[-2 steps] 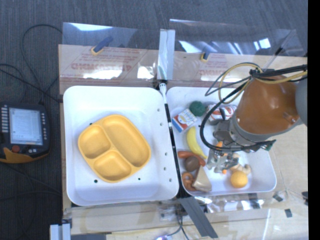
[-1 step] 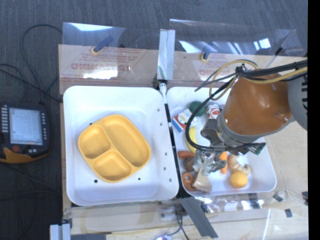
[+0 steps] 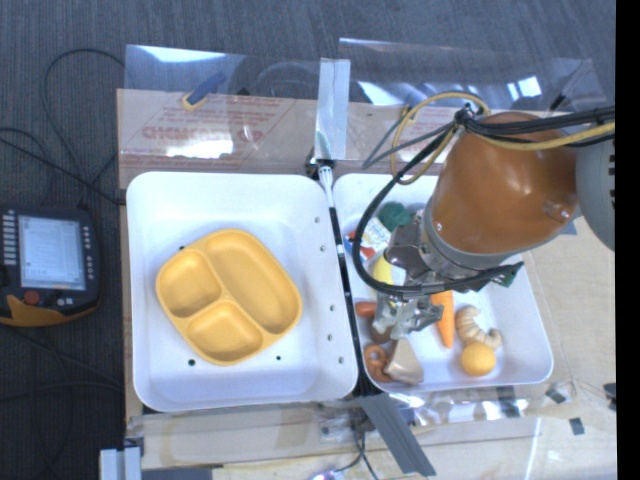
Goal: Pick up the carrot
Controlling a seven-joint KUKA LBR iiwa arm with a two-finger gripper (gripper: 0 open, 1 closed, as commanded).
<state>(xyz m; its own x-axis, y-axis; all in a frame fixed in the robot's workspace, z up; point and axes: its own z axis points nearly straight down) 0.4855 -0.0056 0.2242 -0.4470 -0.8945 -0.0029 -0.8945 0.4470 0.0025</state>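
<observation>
One gripper (image 3: pixel 408 315), hanging low over the right bin (image 3: pixel 528 368) from the orange-banded arm (image 3: pixel 500 183); whether it is open or closed cannot be told, and nothing is seen held in it.
One carrot (image 3: pixel 443 322), orange, lying on the right bin's floor just right of the gripper, long axis running roughly top to bottom, upper end close under the wrist.
One knobbly tan piece (image 3: pixel 468 320), just right of the carrot.
One round orange fruit (image 3: pixel 479 359), near the bin's lower right, below the tan piece.
One beige wedge (image 3: pixel 404 365), below the gripper, near the front wall.
One yellow item (image 3: pixel 381 269) and one green item (image 3: pixel 396 215), left of the wrist, partly hidden.
One left bin (image 3: pixel 160 368), holding one yellow tray (image 3: pixel 228 295) with three compartments, set at a slant.
One handheld pendant (image 3: pixel 45 263), on the floor well left of the bench.
</observation>
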